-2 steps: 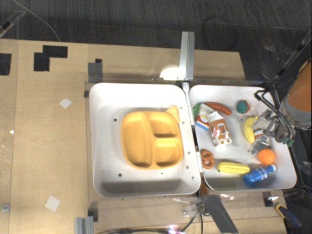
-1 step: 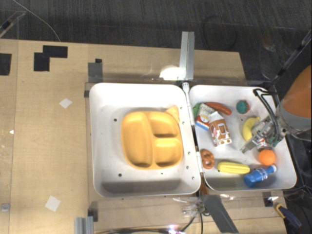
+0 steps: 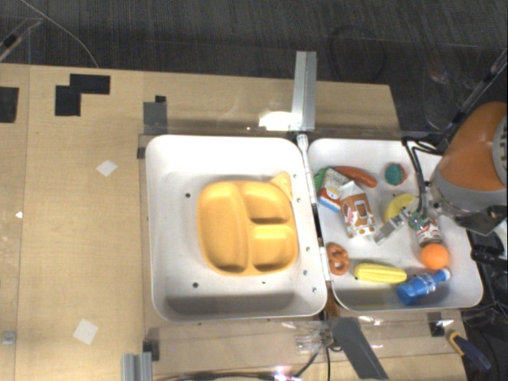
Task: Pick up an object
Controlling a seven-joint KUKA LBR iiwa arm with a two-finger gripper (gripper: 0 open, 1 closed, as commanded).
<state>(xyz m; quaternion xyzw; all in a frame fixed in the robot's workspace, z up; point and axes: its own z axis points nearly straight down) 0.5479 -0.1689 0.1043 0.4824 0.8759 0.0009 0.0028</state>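
my claw [image 3: 414, 213] hangs low in the right bin [image 3: 475, 292], just beside the yellow toy [image 3: 398, 205] and small bottle [image 3: 428, 230]; whether it is apart or together, i cannot tell. the yellow tray [image 3: 244, 227] sits in the left bin [image 3: 171, 236].
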